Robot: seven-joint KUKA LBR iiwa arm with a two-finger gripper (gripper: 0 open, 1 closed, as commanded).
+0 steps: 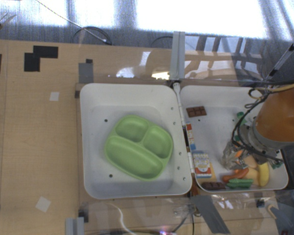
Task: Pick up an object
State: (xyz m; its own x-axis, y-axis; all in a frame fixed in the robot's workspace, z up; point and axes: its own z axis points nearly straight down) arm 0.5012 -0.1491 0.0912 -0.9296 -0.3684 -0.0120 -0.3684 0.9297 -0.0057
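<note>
1. No writing can be read anywhere. The small box with a blue top and an orange-and-white face (202, 164) carries printed graphics, but the print is too small to make out.

2. That box lies in the right-hand shallow white plastic bin (210, 99), against its left wall and near the front edge. A dark brown chocolate-bar piece (196, 111) lies flat toward the back left of the same bin, well apart from everything else; a second dark brown bar piece (213, 185) lies at the front wall.

3. The front right corner is crowded – a yellow banana-shaped toy (263, 174), a pale cream rounded piece (252, 173), an orange-red carrot-like piece (236, 175) and a green pod-shaped piece (241, 183) sit touching or just beside one another.

4. The two-finger gripper (233, 153) of the grey arm, below its orange band (280, 114), is low over this cluster, at its left edge. Its fingers are lost among cables and clutter – whether they are apart or together cannot be told, and nothing is seen held.

5. The middle and back of the right bin offer bare floor.

6. The left-hand shallow white bin (95, 99) holds a smooth lime-green plastic divided plate (138, 146) with three compartments, roughly central, with bare floor all round it.

7. Both bins sit on a light wood-coloured bench (34, 146).
</note>
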